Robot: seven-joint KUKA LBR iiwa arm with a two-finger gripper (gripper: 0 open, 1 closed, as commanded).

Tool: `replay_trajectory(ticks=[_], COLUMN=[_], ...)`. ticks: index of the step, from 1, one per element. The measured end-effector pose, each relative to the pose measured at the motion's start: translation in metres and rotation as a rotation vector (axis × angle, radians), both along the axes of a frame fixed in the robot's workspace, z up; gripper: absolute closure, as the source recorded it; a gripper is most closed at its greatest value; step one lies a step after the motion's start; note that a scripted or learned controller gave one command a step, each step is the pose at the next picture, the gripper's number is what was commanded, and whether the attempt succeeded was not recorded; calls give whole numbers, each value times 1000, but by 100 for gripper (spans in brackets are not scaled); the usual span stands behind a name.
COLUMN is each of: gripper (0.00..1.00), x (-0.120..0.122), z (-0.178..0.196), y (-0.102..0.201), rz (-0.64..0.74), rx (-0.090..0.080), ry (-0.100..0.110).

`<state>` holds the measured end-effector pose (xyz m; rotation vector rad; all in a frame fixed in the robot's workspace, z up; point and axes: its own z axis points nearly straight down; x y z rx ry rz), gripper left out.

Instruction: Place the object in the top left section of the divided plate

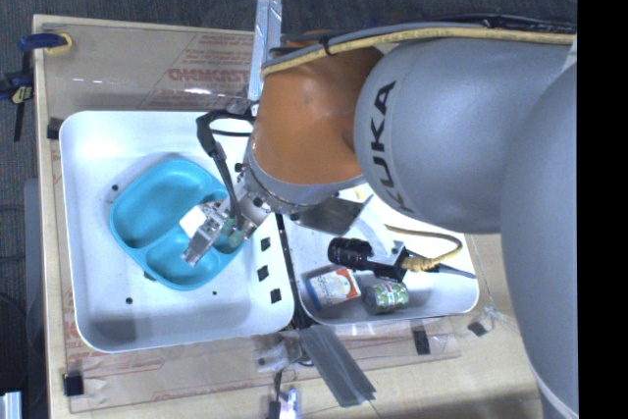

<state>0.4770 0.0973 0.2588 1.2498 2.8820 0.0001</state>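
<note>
The jaws of the gripper (208,235) hang low over the blue divided plate (162,211) in the left bin (88,309), closed on a small teal-and-white object (232,233) at the plate's right edge, so the release is left.

divided plate (157,201): turquoise | bins (88,211): white | arm (461,132): grey, orange band | gripper (201,245): silver

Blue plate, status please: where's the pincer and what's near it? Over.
Pincer low over plate, right side. Small teal object at its tip, grip unclear. Left bin holds plate; packets and can in right bin.
</note>
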Motion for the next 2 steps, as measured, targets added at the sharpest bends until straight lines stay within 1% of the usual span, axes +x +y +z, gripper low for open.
replay_trajectory(ticks=[1, 2], gripper=[0, 0], x=[2, -1], z=[45, -105], y=[-148, -203], rz=[21, 68], rx=[0, 0], ry=[-2, 2])
